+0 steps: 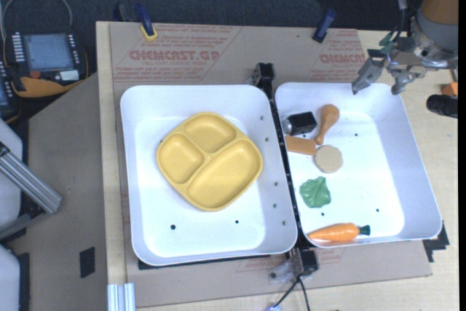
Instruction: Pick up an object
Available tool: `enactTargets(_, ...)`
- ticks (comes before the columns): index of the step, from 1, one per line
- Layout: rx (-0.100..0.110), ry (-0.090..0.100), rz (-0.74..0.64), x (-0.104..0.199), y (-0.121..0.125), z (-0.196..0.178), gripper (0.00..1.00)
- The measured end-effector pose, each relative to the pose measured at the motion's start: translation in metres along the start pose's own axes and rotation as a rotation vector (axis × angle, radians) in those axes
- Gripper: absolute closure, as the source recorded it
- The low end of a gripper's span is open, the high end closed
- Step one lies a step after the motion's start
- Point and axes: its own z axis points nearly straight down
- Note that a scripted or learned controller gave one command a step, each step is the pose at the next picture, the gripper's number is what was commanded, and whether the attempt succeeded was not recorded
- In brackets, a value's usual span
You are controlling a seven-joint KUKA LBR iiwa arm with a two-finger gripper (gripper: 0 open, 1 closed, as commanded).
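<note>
My gripper [380, 82] hovers over the far edge of the right bin [408, 156], its two fingers spread apart with nothing between them. Below it in the bin lie a black block [301, 121], a tan wooden pestle-like piece [325, 121], a flat orange-brown stick [300, 146] and a beige round disc [328, 158]. Nearer the front are a green leaf-shaped toy [315, 191] and an orange carrot [337, 232] by the front wall. All objects sit to the left and front of the gripper.
The left bin [138, 178] holds a yellow divided plate [210, 159]. A black clamp [263, 73] sits between the bins at the back. Blue clamps [324, 23] hold the cardboard base. The right half of the right bin floor is bare.
</note>
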Motion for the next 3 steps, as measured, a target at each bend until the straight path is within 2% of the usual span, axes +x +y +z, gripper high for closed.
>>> enactTargets(1,-0.015,-0.002,-0.003,0.001,0.002,-0.01,0.0)
enactTargets(3,-0.011,-0.001,-0.003,0.01,0.011,0.095,0.0)
